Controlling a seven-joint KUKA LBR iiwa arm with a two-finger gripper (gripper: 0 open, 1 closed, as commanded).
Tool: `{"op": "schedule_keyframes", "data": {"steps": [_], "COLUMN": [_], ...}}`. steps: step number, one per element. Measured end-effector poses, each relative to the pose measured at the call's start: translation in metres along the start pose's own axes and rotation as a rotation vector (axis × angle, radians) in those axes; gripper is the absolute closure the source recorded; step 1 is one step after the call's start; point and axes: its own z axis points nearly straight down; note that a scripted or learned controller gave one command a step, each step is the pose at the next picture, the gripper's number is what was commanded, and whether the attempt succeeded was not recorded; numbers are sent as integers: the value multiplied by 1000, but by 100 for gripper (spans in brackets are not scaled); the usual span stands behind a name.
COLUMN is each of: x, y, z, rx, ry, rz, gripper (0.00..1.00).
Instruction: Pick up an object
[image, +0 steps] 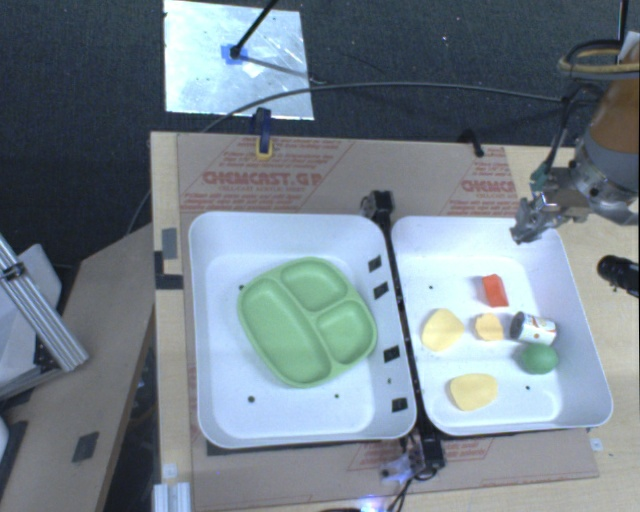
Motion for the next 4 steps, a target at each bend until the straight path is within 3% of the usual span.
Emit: {"op": "schedule_keyframes", "data": {"steps": [1,4], "x": [63,210], "y": [-4,-36], "z": [11,36], "rx": [-1,0], "ry": [0,0], "rz": [-2,-1], "gripper": [100,100]}}
